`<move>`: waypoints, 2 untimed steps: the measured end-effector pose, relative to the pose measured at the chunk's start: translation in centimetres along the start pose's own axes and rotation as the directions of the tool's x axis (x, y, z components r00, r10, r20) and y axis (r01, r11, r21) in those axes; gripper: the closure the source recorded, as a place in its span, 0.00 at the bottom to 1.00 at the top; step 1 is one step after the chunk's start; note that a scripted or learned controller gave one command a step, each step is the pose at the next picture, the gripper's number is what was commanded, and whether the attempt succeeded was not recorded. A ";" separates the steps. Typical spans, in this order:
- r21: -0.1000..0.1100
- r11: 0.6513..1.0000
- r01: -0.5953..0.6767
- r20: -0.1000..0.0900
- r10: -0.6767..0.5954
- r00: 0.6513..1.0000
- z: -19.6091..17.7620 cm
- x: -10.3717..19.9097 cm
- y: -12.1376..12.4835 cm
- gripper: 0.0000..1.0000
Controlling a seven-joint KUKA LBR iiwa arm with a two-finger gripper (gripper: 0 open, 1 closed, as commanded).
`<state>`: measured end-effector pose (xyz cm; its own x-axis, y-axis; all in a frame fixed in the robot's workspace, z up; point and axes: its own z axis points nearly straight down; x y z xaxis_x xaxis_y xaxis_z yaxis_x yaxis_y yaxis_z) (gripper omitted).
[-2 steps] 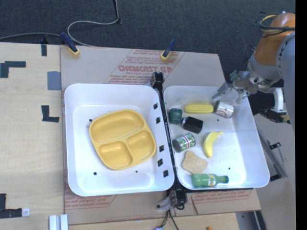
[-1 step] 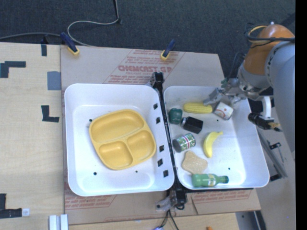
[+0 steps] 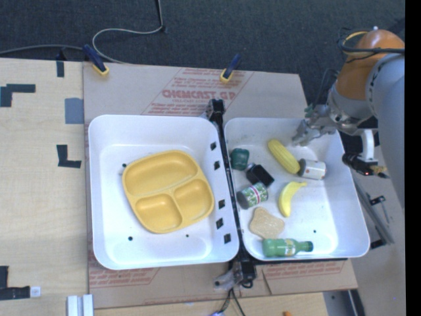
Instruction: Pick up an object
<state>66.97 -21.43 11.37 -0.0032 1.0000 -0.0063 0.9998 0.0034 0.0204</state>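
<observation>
the gripper (image 3: 309, 131) was seen at the far right corner of the right bin (image 3: 342, 196), low over the rim, with the grey arm (image 3: 368, 84) and its orange band reaching in from the right. whether it was open or closed could not be told, since it was small and blurred against the white wall; nothing could be made out in its grasp.

the pickable things were all gathered in the right bin. nearest the gripper an ear of corn (image 3: 283, 155) was laid aslant, and just beside its lower end a small white cylinder (image 3: 313, 170) was lying on its side. a banana (image 3: 289, 197) was found below them, a slice of bread (image 3: 266, 223) and a green bottle (image 3: 285, 246) nearer the front wall, and a dark green cup (image 3: 239, 157), a black block (image 3: 260, 175) and a small can (image 3: 252, 195) close to the divider. a yellow compartment plate (image 3: 168, 189) was set in the left bin (image 3: 105, 176).

the step was judged to be the approach. it would be done well if the corn were chosen, being nearest, if it were spanned across its narrow width at the middle, and if the white cylinder touching its end were kept clear of.
</observation>
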 end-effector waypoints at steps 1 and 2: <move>0.001 1.000 0.000 0.000 0.000 1.000 0.0 0.0 0.0 0.00; 0.019 1.000 0.000 -0.007 0.000 1.000 2.8 8.9 -0.1 0.00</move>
<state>66.93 -12.52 8.56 -0.0032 1.0000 0.0003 1.0000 0.0032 0.0017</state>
